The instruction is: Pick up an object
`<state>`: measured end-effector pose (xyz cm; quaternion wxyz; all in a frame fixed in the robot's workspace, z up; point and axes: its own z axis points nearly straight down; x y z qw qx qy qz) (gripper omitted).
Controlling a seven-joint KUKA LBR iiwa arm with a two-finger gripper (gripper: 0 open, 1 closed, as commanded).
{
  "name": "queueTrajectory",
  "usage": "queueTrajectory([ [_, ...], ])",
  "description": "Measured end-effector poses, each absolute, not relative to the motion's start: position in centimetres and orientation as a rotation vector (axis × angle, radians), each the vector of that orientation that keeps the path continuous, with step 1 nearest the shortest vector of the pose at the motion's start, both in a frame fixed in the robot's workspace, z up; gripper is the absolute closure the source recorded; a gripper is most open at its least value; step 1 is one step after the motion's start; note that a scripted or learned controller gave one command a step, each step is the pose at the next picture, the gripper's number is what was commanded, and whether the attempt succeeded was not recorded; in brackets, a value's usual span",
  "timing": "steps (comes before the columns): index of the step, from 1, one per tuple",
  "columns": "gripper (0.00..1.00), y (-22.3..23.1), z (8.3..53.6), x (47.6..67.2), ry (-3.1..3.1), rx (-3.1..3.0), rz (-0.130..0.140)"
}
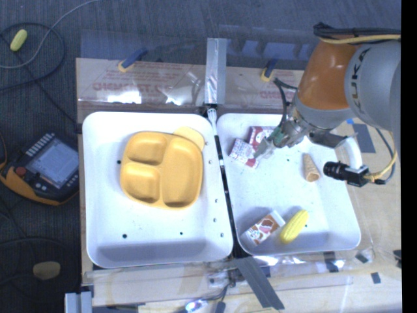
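My gripper hangs low over the back of the right bin, its tip right at a red and white packet lying near the bin's back left corner. A tan ice cream cone lies to the gripper's right. At the bin's front sit a yellow corn cob and a small red and white snack packet, side by side. The arm's grey and orange wrist covers the bin's back right part.
The left bin holds a yellow sectioned tray with a yellow round piece tucked at its back right. A metal divider rail runs between the bins. A pendant lies on the floor left of the bench.
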<state>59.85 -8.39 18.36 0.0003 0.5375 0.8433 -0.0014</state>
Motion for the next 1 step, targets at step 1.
queueTrajectory([
  [1,1.0,-5.97,18.25,60.99,2.379,2.056,-0.002],
])
